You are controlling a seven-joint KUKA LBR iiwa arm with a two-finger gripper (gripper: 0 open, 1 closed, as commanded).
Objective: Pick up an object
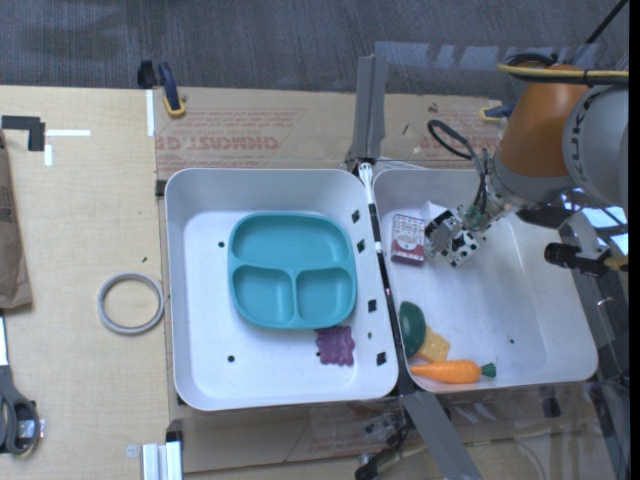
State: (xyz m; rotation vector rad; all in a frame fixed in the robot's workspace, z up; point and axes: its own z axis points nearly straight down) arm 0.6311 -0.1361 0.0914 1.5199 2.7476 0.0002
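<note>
Nothing picked up yet: gripper low in the right bin, finger state impossible to tell, just beside the small red-and-white box, with carrot and green-yellow toy waiting near the front wall.

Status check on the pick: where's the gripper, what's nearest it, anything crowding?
Gripper low in the right bin, nothing seen held. Small red-and-white box just beside it. Carrot and green piece lie apart at the front corner.
</note>
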